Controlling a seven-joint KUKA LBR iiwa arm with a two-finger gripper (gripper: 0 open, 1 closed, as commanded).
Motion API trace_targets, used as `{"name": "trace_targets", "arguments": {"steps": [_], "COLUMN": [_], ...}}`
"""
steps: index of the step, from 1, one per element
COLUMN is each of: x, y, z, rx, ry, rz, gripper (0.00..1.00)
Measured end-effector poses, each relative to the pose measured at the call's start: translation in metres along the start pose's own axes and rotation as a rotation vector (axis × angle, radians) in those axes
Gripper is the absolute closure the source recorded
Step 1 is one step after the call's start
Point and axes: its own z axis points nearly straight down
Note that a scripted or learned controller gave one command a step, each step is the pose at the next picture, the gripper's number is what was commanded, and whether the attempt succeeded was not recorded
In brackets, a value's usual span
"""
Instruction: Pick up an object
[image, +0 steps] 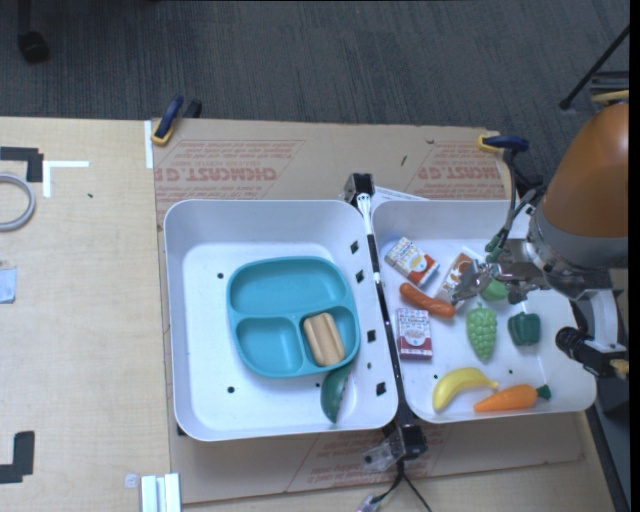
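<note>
The right bin (440, 208) holds several toy foods. A white and red carton (411, 260) lies at its back left, with an orange sausage (428, 300) and a red box (414, 333) in front of it. Green grapes (482, 332) and a green pepper (524, 327) sit mid-bin. A banana (462, 385) and a carrot (510, 398) lie along the front. My gripper (476, 284) hangs low over the bin's middle, just behind the grapes and beside a red and white packet (459, 268) that it partly hides.
The left bin (190, 330) holds a teal divided tray (262, 300) with a bread roll (322, 338) in its right compartment. A dark green vegetable (335, 395) leans at the tray's front right corner. Clips (360, 186) join the bins along the wall between them.
</note>
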Motion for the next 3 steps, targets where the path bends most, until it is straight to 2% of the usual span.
{"name": "trace_targets", "arguments": {"steps": [1,2,3], "x": [0.005,-0.004,-0.005], "y": [0.088,0.040,0.040], "z": [0.045,0.125,0.115], "rx": [-0.001,-0.002,-0.002], "ry": [0.000,0.000,0.000], "rz": [0.001,0.004,0.008], "gripper": [0.00,0.00,1.00]}}
